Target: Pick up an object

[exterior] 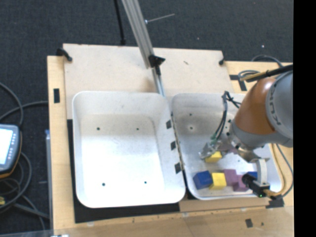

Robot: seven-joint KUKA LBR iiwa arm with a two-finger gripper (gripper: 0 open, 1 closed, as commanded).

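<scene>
My gripper (211, 151) sits over a yellow block (214, 156) in the right bin (190, 113); grip state: cannot tell. Best: centre on it, clear of blue block (201, 179).

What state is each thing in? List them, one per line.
Gripper: low in the right bin, at a yellow block; open or shut cannot be told.
Yellow block: at the gripper tip, apart from the others.
Blue block: lying in the right bin.
Second yellow block: lying beside the blue block.
Purple block: lying right of it.
Left bin: flat on the bench.
</scene>
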